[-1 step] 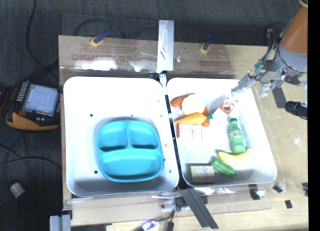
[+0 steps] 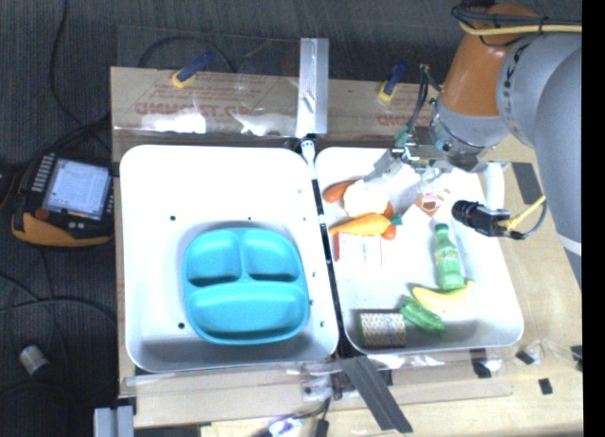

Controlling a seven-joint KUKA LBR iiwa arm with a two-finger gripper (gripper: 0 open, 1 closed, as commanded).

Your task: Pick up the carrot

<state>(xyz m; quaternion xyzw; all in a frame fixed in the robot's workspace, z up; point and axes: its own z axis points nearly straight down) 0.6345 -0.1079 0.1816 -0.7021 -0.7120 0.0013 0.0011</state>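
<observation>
The orange carrot (image 2: 363,225) with a green tip lies on its side in the right bin (image 2: 501,326), close to the divider between the bins. My gripper (image 2: 389,187) hangs just above and right of it, near the bin's back. Its two fingers (image 2: 378,170) are spread open, with nothing held between them. The lower fingertip ends close above the carrot's green end. Next to the upper finger, just behind the carrot, lies an orange and white toy (image 2: 342,191).
The right bin also holds a green bottle (image 2: 446,255), a banana (image 2: 440,295), a green vegetable (image 2: 422,317), a grey mesh cylinder (image 2: 382,328) and a white card (image 2: 360,251). A blue divided plate (image 2: 246,284) sits in the left bin (image 2: 151,236).
</observation>
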